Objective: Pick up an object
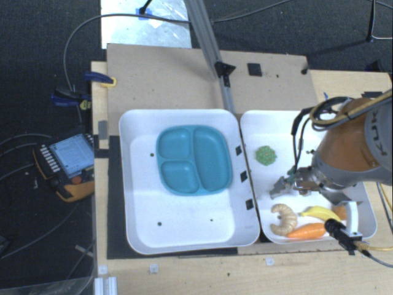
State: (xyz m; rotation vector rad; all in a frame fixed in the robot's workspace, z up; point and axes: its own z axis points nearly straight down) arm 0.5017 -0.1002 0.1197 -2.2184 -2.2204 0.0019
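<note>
Croissant (282,219) just below pincer (280,188), seemingly apart.

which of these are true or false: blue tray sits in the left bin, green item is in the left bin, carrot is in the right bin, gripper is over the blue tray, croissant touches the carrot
1. The blue divided tray sits in the left bin: true.
2. The green broccoli-like piece is in the left bin: false, it lies in the right bin.
3. The carrot is in the right bin: true.
4. The gripper is over the blue tray: false, it is over the right bin, above the croissant.
5. The croissant touches the carrot: true, its lower end meets the carrot.
</note>
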